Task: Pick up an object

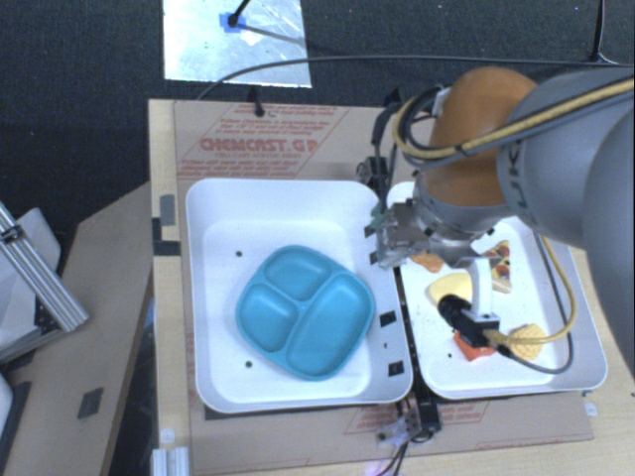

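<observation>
Gripper (397, 244) hangs over the right bin (585, 360), by its inner wall, likely targeting the orange piece (429, 262) or yellow toy (451, 288) just beside it. Open or closed: can't tell, the wrist hides it. Blue divided plate (303, 310) lies flat in the left bin (218, 266), probably a poor pinch target.

Grey arm (585, 157) with a rounded orange band (481, 117); yellow cables (516, 127) loop beside it; claw (385, 241) seemingly dark metal.
</observation>
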Action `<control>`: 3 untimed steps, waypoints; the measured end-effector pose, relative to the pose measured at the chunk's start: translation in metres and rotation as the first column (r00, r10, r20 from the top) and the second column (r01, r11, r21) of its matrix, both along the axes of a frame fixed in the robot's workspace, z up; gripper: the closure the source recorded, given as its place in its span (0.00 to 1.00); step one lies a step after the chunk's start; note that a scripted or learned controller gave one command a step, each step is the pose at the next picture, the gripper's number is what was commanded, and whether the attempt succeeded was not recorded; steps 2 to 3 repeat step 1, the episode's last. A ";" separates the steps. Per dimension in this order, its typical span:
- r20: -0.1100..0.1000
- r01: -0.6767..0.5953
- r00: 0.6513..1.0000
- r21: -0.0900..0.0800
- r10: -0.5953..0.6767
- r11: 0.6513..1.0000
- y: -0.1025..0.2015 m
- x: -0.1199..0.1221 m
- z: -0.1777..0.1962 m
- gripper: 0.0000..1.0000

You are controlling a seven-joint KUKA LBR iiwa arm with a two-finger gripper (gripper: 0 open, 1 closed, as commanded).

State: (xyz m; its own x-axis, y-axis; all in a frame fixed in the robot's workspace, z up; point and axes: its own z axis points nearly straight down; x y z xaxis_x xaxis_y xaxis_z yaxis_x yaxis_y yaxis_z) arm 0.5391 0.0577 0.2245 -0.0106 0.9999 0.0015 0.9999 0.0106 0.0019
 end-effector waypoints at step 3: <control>-0.001 0.001 1.000 0.000 -0.001 1.000 0.047 -0.006 0.006 1.00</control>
